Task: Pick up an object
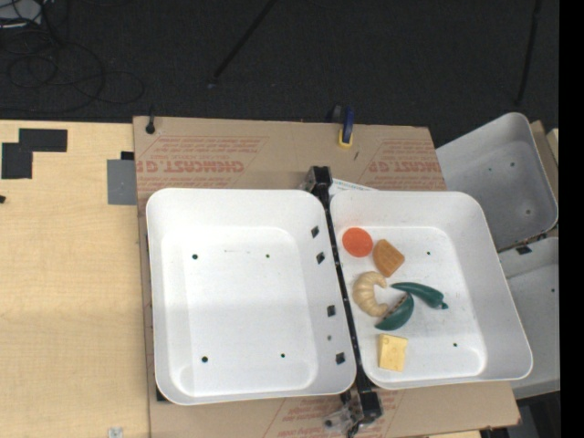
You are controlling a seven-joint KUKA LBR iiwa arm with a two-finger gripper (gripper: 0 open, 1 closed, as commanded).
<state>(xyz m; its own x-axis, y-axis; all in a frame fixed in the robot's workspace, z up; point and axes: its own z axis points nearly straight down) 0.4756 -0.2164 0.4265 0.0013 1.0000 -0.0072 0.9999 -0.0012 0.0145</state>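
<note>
I note five candidates in the right bin [497,272], all toward its left half: nearest the camera a yellow block [393,352], then a green curved piece [411,303] touching a cream curved piece [370,293], then a brown chunk [388,257] and an orange disc [357,241]. The left bin [182,235] lies beside it. I cannot tell the tool's state; any reach from the right must cross the right bin to these things.
</note>
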